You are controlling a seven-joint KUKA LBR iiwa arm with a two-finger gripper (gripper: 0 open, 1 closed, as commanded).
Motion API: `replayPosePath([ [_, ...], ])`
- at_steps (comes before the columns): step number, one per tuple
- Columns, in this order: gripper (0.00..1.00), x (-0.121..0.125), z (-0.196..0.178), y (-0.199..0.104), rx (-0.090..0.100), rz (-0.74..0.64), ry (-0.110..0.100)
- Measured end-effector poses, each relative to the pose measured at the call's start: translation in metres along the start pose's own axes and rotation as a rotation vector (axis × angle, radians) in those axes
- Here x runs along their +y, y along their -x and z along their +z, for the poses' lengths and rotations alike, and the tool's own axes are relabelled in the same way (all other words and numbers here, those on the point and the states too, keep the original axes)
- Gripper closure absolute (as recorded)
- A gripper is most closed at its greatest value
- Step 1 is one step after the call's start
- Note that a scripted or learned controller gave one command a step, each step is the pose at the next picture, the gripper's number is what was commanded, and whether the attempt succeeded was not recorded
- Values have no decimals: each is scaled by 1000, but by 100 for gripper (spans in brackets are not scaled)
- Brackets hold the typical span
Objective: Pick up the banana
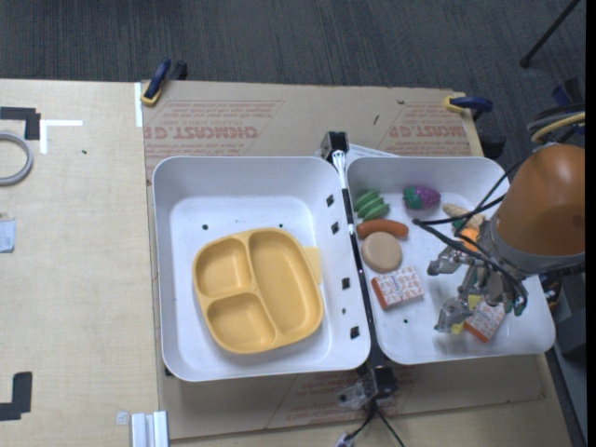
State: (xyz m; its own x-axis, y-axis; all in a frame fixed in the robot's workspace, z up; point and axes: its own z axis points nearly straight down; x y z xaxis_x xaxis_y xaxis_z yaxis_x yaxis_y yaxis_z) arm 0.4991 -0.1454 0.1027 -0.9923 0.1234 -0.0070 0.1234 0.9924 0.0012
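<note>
You are at the approach step: nothing is lifted yet, and the claw [463, 313] sits low in the lower right of the frame, inside the right bin [410, 347], beneath the arm [549, 203] with its orange band. The wiring and the arm's bulk hide too much for you to tell whether the claw is released or clenched, and nothing can be seen held in it.

The best candidate for the banana [455, 209] is the pale yellowish piece in the upper part of the right bin, just right of the purple grapes [421, 196] and partly hidden by the arm's edge. It is too small to be sure of. It lies above the claw in the frame, apart from it and not under it.

The claw hangs just beside a small red-and-white carton [487, 323] at the bin's lower right. A second red-and-white carton [399, 289] lies to its left.

In my judgement, your next move is to raise the claw clear of the cartons, carry it toward the top of the frame, and line it up across the banana before descending.
</note>
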Motion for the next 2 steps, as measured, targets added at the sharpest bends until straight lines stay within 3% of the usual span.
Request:
replayPosePath([
  [1,100,0,-10,1,-4,4,1],
  [2,0,0,-10,1,-4,3,1],
])
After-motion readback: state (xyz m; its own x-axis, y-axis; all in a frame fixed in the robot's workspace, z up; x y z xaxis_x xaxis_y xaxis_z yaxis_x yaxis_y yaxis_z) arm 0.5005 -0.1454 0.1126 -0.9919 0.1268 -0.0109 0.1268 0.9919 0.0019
